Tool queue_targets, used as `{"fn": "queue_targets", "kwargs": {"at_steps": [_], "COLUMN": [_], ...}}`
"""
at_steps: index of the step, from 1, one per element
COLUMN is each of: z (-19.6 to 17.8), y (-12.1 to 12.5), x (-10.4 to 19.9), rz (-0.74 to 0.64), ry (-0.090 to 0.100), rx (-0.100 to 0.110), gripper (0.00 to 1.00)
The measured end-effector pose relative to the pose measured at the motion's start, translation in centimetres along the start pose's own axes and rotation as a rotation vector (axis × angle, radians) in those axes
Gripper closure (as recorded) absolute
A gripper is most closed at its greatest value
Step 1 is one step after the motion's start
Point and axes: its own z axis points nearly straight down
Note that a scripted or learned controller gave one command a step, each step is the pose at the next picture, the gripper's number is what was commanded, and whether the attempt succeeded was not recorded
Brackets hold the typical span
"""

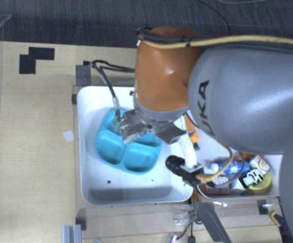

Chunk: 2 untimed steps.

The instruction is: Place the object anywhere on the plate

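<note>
A blue sectioned plate [117,148] lies in the left white bin [93,135]. My gripper [127,128] hangs low over the plate's right part, just above the divided compartments. The grey arm and its orange band cover the gripper from above, so what lies between its tips is hidden. No object is visible on the parts of the plate that show.
The right bin [237,191] holds several items: an orange-and-white piece [191,133], a blue-and-white packet [232,170] and a yellow-and-black item [257,178]. A black cable [103,77] runs down to the wrist. The arm covers most of the right bin.
</note>
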Motion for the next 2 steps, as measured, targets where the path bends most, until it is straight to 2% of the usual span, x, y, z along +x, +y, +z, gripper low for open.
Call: {"fn": "queue_targets", "kwargs": {"at_steps": [1,2], "z": [9.6,7.2], "y": [0.0,2.4], "x": [0.4,-2.3], "rz": [0.239,0.33], "ry": [0.0,0.001], "rx": [0.006,0.003], "gripper": [1.0,1.0]}}
